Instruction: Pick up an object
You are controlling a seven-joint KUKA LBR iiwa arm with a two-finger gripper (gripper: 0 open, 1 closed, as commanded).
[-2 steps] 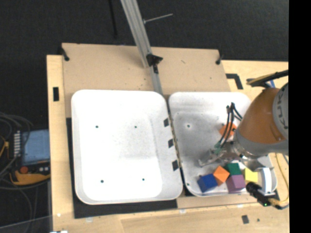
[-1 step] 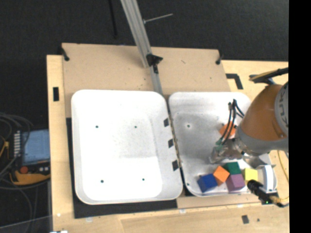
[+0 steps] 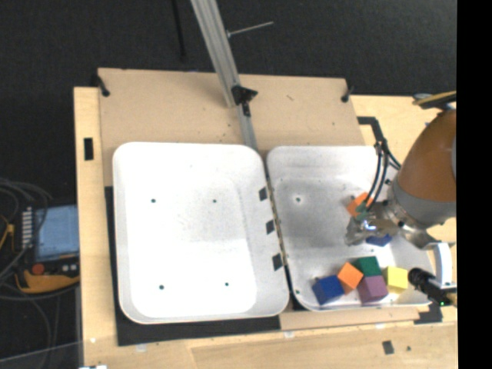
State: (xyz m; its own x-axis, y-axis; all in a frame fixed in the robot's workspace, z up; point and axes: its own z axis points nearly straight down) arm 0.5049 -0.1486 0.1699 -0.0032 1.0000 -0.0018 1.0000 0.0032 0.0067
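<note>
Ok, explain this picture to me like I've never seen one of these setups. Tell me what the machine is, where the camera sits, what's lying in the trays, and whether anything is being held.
One camera, fixed above a bench, looks down at a slant. The grey and orange bulk at the right is a robot arm reaching in; its end effector is low over the right-hand bin. Two shallow white bins sit side by side; the other is the left bin. Near the right bin's front edge lies a cluster of small blocks: blue, orange, green, purple and yellow. Something orange and something blue show right by the end effector, but it is too cluttered there to tell whether anything is held.
</note>
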